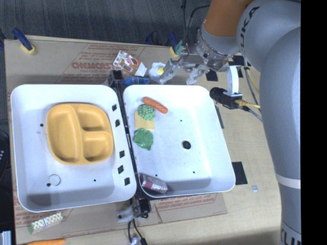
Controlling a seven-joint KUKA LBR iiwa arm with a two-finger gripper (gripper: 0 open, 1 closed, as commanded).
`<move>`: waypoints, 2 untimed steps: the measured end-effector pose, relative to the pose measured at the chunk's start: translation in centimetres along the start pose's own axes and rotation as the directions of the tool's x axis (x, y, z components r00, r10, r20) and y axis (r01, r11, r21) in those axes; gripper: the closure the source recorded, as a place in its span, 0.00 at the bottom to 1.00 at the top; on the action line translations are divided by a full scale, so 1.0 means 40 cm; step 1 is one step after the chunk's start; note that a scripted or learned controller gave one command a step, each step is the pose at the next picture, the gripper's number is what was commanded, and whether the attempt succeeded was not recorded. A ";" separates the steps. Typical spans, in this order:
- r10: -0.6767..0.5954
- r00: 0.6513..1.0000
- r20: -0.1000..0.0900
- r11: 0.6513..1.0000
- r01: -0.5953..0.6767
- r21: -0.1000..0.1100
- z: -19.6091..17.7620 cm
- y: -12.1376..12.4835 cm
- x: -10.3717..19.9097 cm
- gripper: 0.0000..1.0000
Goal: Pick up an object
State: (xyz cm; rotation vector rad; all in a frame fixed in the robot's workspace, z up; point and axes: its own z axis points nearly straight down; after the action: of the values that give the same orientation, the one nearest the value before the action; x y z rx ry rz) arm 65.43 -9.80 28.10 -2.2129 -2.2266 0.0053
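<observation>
At the far upper left of the frame a blue and yellow clamp [23, 41] grips the edge of the cardboard sheet [92, 60] that lies under both bins. Along the lower left edge lies a small patterned packet [46, 222]. The left bin [20, 152] fills the left half of the frame and holds a yellow divided tray [79, 132], set slightly above the bin's middle, with three compartments facing up.

Above the seam between the bins, on the cardboard, sits a small printed snack packet [125, 61], with a blue object [136, 80] just below it at the rim.

The right bin [204, 157] occupies the centre of the frame. In its upper left part lies an orange carrot-like piece [155, 105], slanting down to the right; just below it a green and yellow piece [145, 114], and below that a green leafy piece [143, 138] (the three form a loose column, the lower two nearly touching). A dark crumpled packet [153, 184] rests at the bin's lower left corner, against the front wall.

The gripper [180, 75] hangs above the upper rim of the right bin, outside it, in the upper centre of the frame. Its two fingers [169, 71] are spread apart with nothing between them. A small white and yellow object [159, 69] lies just beside the left finger on the bench. The grey arm [276, 86] fills the right side.
</observation>
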 end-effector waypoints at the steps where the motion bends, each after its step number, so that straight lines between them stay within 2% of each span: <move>1: -0.092 0.996 -0.001 0.996 0.092 0.003 0.367 0.005 -0.002 0.00; 2: -0.227 0.974 -0.003 0.974 0.227 -0.009 0.459 0.015 -0.089 0.00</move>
State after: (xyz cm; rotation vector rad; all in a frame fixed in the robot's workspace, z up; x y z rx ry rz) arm 65.97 -13.36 9.73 -1.9463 -2.4671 -0.0089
